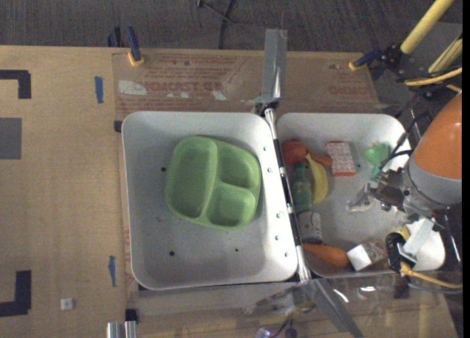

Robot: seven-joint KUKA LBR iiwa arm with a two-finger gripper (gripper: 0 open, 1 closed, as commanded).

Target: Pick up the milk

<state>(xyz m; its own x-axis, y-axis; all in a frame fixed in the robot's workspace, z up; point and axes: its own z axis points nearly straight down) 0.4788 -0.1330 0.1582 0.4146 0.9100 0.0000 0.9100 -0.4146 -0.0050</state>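
Hovering low over the right bin (382, 125), the pincer (367, 200) grips nothing; whether it is open cannot be told. The milk carton (341, 158) lies apart, toward the bin's far wall, near the banana (318, 180). A green divided plate (214, 181) occupies the left bin (147, 241).

Faded red print ran across the cardboard sheets (183, 83) at the top of the frame, above both bins, but it appeared upside down and too blurred to read. A small red-and-white carton (341, 158) in the right bin (334, 219) carried printing that was likewise too small to make out. No other text could be read.
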